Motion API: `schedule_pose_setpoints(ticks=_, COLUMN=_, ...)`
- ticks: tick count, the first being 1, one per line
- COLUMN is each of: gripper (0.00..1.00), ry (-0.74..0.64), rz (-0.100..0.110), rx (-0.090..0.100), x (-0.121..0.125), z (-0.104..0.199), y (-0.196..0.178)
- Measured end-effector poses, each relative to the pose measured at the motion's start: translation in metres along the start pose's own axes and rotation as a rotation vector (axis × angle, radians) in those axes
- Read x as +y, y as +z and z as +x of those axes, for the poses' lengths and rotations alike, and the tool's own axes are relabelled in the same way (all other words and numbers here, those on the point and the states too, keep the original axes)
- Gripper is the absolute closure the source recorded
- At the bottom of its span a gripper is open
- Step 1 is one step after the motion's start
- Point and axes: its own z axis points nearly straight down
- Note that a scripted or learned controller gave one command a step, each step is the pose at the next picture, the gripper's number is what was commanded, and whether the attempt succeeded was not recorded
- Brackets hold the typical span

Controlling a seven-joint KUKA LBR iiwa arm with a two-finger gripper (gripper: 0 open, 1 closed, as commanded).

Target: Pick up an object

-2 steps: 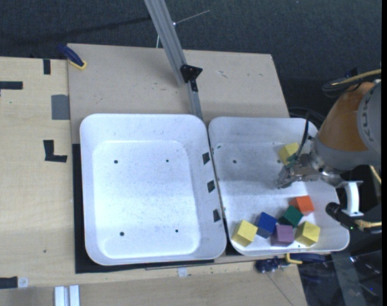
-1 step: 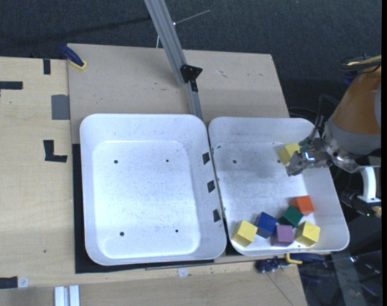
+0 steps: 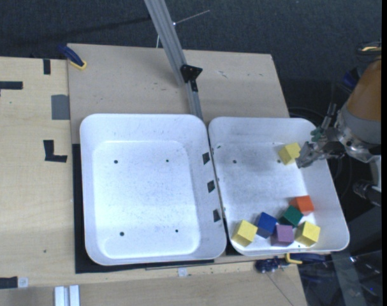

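Nearest the camera, along the front wall of the right bin (image 3: 321, 190), sits a cluster of small cubes: a yellow cube (image 3: 245, 233) at the left, then a blue cube (image 3: 266, 224), a purple cube (image 3: 284, 234), a green cube (image 3: 292, 216), an orange cube (image 3: 303, 204) and a second yellow cube (image 3: 309, 233) at the right end, most of them touching a neighbour. Farther back, the end effector (image 3: 306, 155) reaches over the right bin's right wall from the grey arm (image 3: 362, 116), and whether it is released or clenched cannot be told. Just beside its tip, to the left, a lone yellow block (image 3: 288, 152) appears to rest on the bin floor, well apart from the cluster. Left of this bin, touching it, lies the left bin (image 3: 145, 190), both on the wooden table (image 3: 27, 190). A slanted metal bar (image 3: 171, 40) crosses the table behind the bins.
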Motion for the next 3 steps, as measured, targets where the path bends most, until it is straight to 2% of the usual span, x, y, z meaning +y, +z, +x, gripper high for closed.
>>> schedule_pose_setpoints(ticks=1, gripper=1.0, ry=-0.001, rz=-0.001, rx=0.0, x=0.001, z=0.0, y=-0.052)
schedule_pose_setpoints(ticks=2, gripper=1.0, ry=-0.004, rz=0.005, rx=0.002, x=0.008, z=0.05, y=-0.037)
schedule_pose_setpoints(ticks=3, gripper=1.0, ry=-0.006, rz=0.003, rx=0.003, x=0.011, z=0.103, y=-0.044)
